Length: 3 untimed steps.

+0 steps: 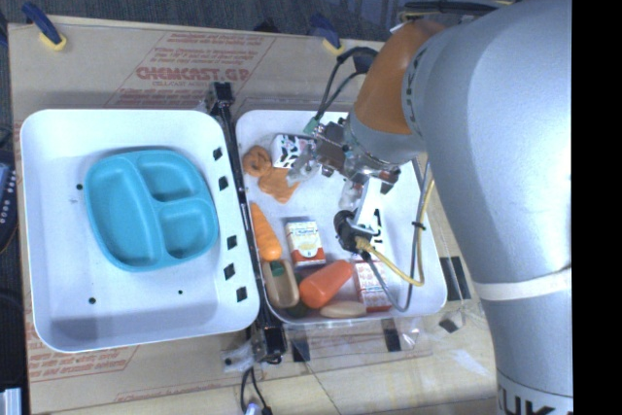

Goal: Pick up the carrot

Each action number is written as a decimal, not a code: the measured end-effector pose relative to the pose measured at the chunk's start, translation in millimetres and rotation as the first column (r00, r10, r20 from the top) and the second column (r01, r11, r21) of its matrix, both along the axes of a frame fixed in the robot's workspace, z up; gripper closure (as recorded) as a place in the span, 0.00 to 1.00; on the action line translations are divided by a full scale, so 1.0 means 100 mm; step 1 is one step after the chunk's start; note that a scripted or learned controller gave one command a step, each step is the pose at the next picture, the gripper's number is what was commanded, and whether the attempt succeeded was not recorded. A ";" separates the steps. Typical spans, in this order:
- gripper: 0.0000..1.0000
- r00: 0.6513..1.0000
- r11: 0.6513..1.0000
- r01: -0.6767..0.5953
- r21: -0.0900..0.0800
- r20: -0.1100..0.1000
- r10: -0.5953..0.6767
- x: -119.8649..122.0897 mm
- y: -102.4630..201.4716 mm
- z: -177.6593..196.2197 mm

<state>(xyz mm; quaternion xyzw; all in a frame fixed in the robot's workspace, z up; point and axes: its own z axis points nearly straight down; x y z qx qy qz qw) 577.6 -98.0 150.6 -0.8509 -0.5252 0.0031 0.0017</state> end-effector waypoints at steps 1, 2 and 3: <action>0.00 0.929 0.929 0.370 0.001 0.003 -0.370 0.08 0.04 -0.59; 0.00 0.940 0.940 0.342 0.009 0.008 -0.342 -0.36 1.13 0.44; 0.00 0.998 0.998 0.057 0.002 0.005 -0.057 -0.14 1.11 0.41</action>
